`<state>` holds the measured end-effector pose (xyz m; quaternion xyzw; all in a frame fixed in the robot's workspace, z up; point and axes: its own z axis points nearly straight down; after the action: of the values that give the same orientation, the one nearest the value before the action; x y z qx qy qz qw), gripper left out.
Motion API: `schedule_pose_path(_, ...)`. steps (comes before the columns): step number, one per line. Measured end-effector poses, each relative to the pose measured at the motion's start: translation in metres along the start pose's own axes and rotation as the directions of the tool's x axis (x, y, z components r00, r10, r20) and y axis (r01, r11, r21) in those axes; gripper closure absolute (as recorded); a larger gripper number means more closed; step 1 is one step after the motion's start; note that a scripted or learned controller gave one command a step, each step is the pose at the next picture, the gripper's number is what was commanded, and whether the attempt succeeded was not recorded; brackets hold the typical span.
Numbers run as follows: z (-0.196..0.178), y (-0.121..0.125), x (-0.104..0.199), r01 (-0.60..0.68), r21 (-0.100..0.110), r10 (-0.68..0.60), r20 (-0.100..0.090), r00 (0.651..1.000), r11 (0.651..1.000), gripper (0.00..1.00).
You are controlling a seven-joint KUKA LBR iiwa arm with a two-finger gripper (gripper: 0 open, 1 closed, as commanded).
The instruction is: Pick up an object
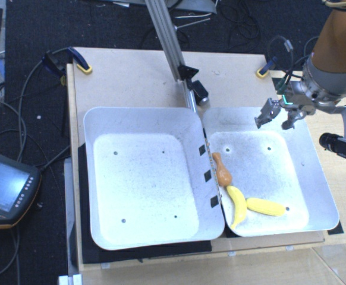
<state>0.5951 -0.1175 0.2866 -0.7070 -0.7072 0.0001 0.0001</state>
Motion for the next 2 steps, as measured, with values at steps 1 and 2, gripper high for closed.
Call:
schedule_pose_path(1,0.0,0.0,0.0,0.0,0.0,0.0,0.0,1.0,1.0,0.0)
schedule_pose_path(2,0.042,0.0,-0.002,0.0,0.003,0.0,0.0,1.0,1.0,0.0)
